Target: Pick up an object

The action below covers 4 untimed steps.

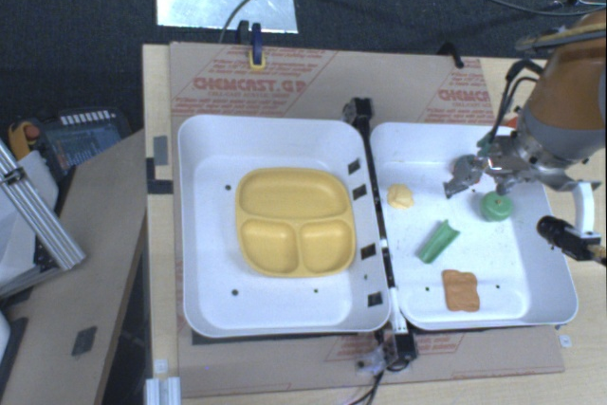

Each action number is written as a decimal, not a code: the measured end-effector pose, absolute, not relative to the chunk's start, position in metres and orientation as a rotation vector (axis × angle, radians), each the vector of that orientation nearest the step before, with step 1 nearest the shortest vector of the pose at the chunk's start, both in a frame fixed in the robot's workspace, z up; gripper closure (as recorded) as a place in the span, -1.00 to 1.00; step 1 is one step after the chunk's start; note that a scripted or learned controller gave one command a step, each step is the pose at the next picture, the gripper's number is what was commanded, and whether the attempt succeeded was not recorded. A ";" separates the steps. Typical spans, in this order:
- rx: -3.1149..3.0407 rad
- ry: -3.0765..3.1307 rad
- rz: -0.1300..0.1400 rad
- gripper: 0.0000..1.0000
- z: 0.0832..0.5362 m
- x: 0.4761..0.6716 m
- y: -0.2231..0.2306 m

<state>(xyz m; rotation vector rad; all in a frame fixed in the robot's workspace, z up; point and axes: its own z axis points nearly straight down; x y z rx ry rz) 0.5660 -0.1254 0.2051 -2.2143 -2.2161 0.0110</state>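
Arm enters from the right side of the bench, orange band (pixel 577 62) uppermost, grey wrist section below it, angled down and leftward over the right bin (pixel 545 299). The gripper (pixel 471 174) sits low over the upper part of that bin, pointing toward the bin's left. From where I stand the metal fingertips are a small blur of grey; I cannot tell whether the jaws are wide or narrow, and nothing can be made out between them.

Contents of right bin, all lying on the white floor:
- Green round piece (pixel 496 206), just below and right of the gripper, close beside it; contact cannot be judged.
- Pale yellow lump (pixel 401 196), near the bin's left wall, to the left of the gripper and apart from it.
- Green elongated block (pixel 438 241), lying at a slant near the bin's middle, below the gripper.
- Orange-brown flat piece (pixel 461 290), toward the bin's near edge, below the green block.

Left bin (pixel 204 299) carries a yellow three-compartment tray (pixel 256 247), set roughly in the centre, flat.

A black cable fitting (pixel 567 239) hangs off the arm's side at the right bin's right rim. Both bins rest on a brown board (pixel 285 81) with red lettering.
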 end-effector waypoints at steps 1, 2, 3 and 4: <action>-2.218 -2.226 -0.001 -1.00 0.212 0.569 -0.125; -2.214 -2.226 0.002 -1.00 0.157 0.574 -0.116; -2.218 -2.223 0.002 -1.00 0.101 0.583 -0.117; -2.220 -2.222 0.000 -1.00 0.084 0.584 -0.117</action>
